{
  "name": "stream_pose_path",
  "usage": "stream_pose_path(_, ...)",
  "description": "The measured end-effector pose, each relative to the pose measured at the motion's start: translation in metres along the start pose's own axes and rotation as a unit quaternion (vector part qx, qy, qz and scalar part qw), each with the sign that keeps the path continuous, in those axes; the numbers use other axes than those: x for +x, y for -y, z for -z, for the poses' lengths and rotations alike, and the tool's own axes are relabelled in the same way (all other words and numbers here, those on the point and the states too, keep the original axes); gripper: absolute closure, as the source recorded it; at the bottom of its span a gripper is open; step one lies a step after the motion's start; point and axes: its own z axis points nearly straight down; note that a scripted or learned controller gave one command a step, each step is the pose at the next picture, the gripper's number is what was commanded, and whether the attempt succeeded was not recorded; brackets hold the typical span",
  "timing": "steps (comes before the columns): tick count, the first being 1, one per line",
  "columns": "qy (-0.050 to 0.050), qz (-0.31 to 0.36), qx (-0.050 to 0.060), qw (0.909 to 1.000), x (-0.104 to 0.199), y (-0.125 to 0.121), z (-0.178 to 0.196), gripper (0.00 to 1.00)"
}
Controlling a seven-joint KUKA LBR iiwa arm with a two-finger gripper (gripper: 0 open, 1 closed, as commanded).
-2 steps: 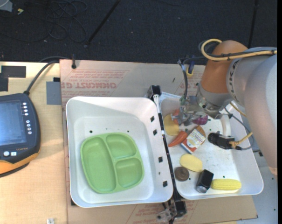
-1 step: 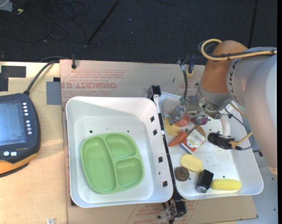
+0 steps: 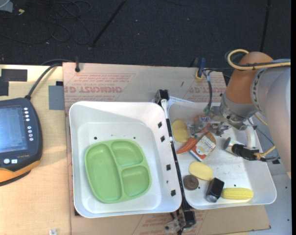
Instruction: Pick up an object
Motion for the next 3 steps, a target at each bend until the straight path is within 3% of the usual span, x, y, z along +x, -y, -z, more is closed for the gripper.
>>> stream_pose_path(1, -0.001, 0.002, 0.003, 1.0, 0.002, 0.001, 0.012, 1.0)
stream_pose_path(2, -0.002, 0.0, -0.003, 1.0, 0.005, 0.058, 0.073, 1.0)
stream_pose_path(3, -0.001, 0.003, -0.003, 1.0, 0.032, 0.075, 0.092, 1.0)
